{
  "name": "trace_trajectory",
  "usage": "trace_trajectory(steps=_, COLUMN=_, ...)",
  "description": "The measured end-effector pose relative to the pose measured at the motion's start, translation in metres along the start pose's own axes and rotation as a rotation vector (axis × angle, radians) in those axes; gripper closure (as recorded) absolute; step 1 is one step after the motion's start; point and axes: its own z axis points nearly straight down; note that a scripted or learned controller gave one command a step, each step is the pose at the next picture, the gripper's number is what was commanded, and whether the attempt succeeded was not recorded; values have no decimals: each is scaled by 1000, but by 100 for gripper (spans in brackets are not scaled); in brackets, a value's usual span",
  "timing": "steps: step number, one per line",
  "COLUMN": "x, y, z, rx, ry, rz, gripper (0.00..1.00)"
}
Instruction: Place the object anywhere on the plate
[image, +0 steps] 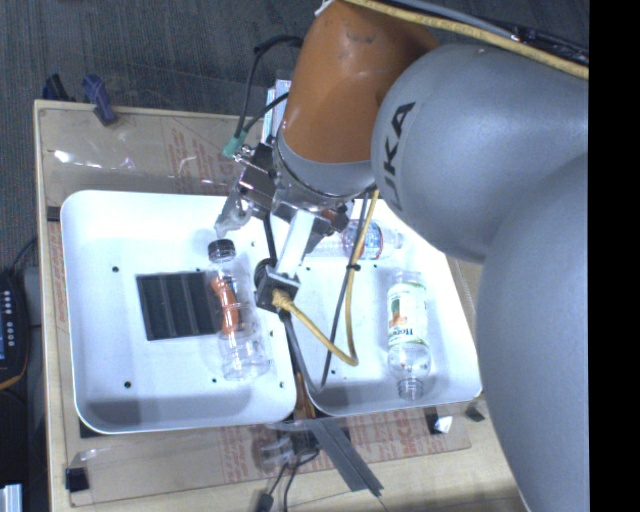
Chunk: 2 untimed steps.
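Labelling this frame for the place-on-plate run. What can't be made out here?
- Gripper: camera view; fingers blurred and partly covered by the wrist, so open or shut can't be told.
- Third bottle in the right bin: camera view; mostly hidden behind the wrist and the yellow cable.
- Clear bottle and black plate in the left bin: overlap unclear, bottle is see-through.

I see dark grey carpet floor (150, 50) behind | pale wood bench (60, 300) under clear plastic sheet (130, 150) | blue clamp (98, 97) at far-left corner | even light
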Motion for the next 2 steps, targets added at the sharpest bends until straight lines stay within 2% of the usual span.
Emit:
trace_trajectory(steps=1, x=45, y=-45, z=-103, rx=-3, ry=3, rz=-313, gripper=0)
trace_trajectory(steps=2, x=54, y=-15, z=-108, rx=0, ry=0, rz=-98, gripper=0)
